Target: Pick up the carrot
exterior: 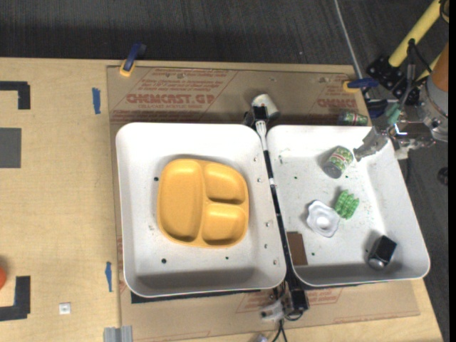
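My pincer [367, 147] hovers at the right bin's [406, 191] far edge, beside a small can [339, 160]; I cannot tell how it is set. I see no clear carrot; perhaps the orange bit [2, 278] at the surface's left edge. I risk grabbing the wrong thing.

We see the robot's arm [434, 98] at the right side, with a bit of orange at the top and pale grey metal below it. Black cables and small blue and green parts bunch up near its wrist. Its gripper [370, 146] is made of shiny grey metal and looks thin and flat, like a small pointed blade.
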You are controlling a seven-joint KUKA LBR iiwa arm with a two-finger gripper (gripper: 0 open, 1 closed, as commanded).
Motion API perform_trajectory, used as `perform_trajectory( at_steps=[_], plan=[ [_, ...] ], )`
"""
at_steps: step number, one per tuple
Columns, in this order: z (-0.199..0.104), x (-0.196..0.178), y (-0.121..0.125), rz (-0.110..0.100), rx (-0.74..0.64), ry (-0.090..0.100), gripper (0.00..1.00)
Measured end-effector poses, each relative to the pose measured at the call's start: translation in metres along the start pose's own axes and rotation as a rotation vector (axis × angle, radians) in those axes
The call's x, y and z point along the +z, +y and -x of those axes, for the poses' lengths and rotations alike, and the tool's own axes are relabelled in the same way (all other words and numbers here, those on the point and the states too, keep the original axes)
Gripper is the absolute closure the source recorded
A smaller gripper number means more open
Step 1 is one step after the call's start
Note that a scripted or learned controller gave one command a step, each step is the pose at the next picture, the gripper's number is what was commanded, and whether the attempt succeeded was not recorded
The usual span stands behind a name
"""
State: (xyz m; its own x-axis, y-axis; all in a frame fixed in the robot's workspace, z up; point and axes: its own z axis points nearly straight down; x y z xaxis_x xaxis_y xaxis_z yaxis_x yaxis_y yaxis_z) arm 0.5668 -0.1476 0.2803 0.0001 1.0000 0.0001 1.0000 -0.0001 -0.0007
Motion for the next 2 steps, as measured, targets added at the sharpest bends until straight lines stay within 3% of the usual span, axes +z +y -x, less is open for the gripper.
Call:
perform_trajectory(
  at_steps=[1,2],
  plan=[
    [-0.039,0.183,-0.005,0.002,0.143,0.000,0.00],
    [-0.119,0.096,-0.047,0.000,0.146,0.000,0.00]
  ],
)
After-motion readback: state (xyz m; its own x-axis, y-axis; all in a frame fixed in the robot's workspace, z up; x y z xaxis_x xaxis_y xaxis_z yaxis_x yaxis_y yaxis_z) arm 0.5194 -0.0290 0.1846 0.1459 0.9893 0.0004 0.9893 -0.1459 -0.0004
